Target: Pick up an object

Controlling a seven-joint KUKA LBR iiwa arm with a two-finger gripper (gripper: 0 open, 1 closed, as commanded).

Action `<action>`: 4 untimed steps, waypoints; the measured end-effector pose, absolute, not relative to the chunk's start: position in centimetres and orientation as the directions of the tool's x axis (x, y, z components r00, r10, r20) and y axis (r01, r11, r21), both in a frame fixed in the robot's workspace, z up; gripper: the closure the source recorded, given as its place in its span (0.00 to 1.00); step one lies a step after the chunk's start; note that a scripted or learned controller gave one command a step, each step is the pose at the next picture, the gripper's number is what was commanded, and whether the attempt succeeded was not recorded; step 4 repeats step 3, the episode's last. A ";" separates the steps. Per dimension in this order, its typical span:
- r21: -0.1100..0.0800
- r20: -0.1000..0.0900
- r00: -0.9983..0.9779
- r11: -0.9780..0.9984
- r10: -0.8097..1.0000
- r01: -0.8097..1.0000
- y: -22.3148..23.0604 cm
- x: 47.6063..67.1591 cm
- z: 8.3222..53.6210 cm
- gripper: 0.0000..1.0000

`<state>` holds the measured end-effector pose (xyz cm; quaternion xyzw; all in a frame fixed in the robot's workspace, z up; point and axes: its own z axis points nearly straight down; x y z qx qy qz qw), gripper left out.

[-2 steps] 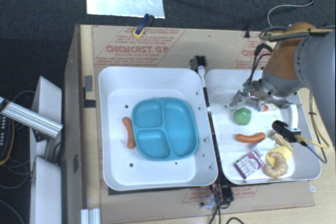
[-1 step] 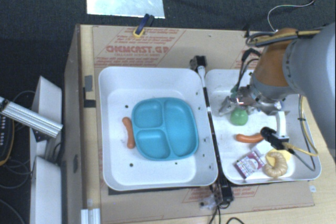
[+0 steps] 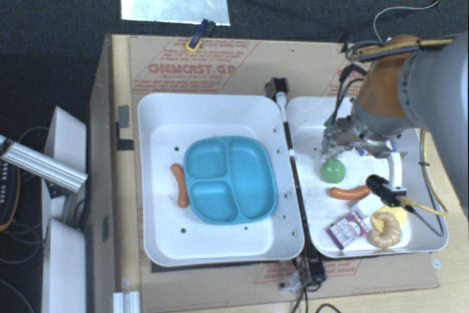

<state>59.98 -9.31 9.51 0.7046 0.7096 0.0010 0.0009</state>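
Jaws above green ball, round, axisless

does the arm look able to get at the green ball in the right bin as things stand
Probably yes. The gripper hangs just above the green ball, and the ball's top is bare. The hot dog lies apart below it, and the bin wall stands off to its left, so nothing seems to block a descent.

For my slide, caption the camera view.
Claw above a green ball in the right bin; blue plate in the left.
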 end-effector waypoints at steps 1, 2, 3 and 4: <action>0.003 0.000 -0.007 0.007 1.000 1.000 -9.3 60.0 9.5 0.00; 0.000 0.000 -0.002 0.002 1.000 1.000 -9.3 56.9 9.3 0.00; 0.002 0.000 -0.003 0.003 1.000 1.000 -9.3 57.0 10.3 1.00; 0.002 0.000 -0.003 0.003 1.000 1.000 -9.3 57.0 10.3 1.00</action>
